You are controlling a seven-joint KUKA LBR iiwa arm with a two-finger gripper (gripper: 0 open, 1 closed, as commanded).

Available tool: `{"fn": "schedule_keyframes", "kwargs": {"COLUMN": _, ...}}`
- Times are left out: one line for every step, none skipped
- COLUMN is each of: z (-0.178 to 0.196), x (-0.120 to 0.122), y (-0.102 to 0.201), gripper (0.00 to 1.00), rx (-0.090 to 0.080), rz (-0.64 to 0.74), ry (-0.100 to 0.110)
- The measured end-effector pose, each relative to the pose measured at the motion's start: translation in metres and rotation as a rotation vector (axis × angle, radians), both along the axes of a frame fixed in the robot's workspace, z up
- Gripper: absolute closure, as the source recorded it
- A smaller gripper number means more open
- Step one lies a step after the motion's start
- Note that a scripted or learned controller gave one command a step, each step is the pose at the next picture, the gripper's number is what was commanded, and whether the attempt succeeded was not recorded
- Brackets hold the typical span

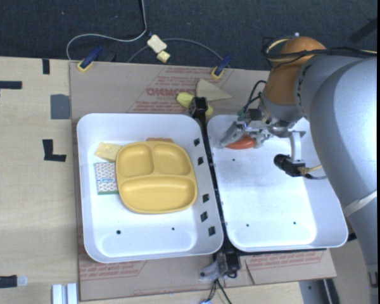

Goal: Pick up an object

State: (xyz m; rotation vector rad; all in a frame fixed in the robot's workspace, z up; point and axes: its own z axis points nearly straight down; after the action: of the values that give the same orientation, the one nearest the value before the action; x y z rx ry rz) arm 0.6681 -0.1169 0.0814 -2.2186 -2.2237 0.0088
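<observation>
One orange object (242, 144) lies at the right bin's (272, 233) far-left corner under the gripper (246, 132); its state I cannot tell. Crowding the wall could spoil the grasp.

The arm (345, 125) is a broad, smooth grey tube with an orange band (288, 75) above the wrist. Thin dark cables loop around the band toward 9 o'clock.
</observation>
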Motion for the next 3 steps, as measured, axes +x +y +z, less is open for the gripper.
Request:
{"fn": "schedule_keyframes", "kwargs": {"z": 0.004, "x": 0.001, "y": -0.003, "gripper": 0.0, "rx": 0.003, "rz": -0.001, "ry": -0.005}}
{"fn": "schedule_keyframes", "kwargs": {"z": 0.004, "x": 0.001, "y": 0.012, "gripper": 0.0, "rx": 0.001, "rz": 0.0, "ry": -0.006}}
{"fn": "schedule_keyframes", "kwargs": {"z": 0.005, "x": 0.001, "y": -0.016, "gripper": 0.0, "rx": 0.002, "rz": -0.003, "ry": -0.007}}
